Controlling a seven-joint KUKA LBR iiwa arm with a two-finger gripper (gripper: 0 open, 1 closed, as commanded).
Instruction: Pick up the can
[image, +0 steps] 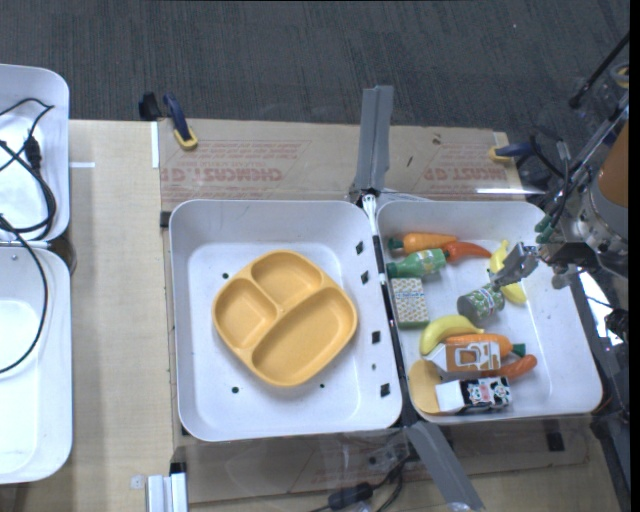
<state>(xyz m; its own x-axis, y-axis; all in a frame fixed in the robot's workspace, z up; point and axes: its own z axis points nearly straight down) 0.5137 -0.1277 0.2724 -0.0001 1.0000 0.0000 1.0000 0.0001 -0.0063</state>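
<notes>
Milk carton (480, 393) sitting below the can (480, 302); gripper (516, 264) hovering just above-right, jaw state unclear; next, descending onto it.

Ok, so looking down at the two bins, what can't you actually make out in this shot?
- Gripper: too small and blurred in the camera view to tell how its fingers stand or whether they touch the can.
- Arm: cut off by the right edge.
- Small carton: print too small to read.
- Orange carton: it hides part of the banana.

Claw (513, 262) — low, angled leftward
</notes>
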